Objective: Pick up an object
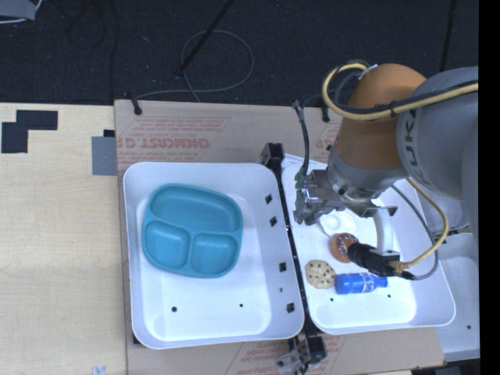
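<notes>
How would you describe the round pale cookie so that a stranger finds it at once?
Look in the right bin, near its left wall. The cookie lies there, left of the blue bottle. It is flat, beige and speckled, unlike the darker brown round piece above it.

Light is even and comes from overhead, slightly bright. White bins (199, 319) run near clipped, with surface detail washed out in the right bin (406, 311). Soft shadow under the arm (406, 139) falls onto the right bin floor, no hard edges. Orange band (383, 123) carries a broad soft sheen. Blue tray (191, 230) reads clean, mild gloss on its rims. Dark floor at top is underexposed, cables barely visible. Focus is soft overall, low resolution, small items in the right bin smeared. No obvious edge distortion.
</notes>
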`<state>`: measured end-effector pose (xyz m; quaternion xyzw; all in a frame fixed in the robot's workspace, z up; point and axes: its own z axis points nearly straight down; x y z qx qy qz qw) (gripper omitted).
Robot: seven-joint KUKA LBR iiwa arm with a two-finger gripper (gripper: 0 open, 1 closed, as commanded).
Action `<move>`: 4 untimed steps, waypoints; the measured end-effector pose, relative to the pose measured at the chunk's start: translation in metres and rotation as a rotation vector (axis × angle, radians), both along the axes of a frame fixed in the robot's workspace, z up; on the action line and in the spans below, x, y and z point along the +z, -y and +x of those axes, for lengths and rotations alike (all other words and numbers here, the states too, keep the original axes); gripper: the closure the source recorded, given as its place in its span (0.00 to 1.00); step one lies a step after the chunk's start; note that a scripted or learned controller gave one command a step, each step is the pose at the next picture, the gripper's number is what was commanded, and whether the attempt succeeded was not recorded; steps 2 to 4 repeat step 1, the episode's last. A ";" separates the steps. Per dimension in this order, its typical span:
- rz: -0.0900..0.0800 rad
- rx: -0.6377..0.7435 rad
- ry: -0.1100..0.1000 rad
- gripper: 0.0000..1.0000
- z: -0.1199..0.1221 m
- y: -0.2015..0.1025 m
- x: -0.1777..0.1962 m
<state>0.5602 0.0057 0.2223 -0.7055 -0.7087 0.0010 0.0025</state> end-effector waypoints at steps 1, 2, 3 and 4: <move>0.000 0.001 0.002 1.00 -0.001 -0.057 0.009; 0.000 0.001 0.002 1.00 -0.001 -0.057 0.009; 0.000 0.001 0.002 1.00 -0.001 -0.057 0.009; 0.000 0.001 0.002 1.00 -0.001 -0.057 0.009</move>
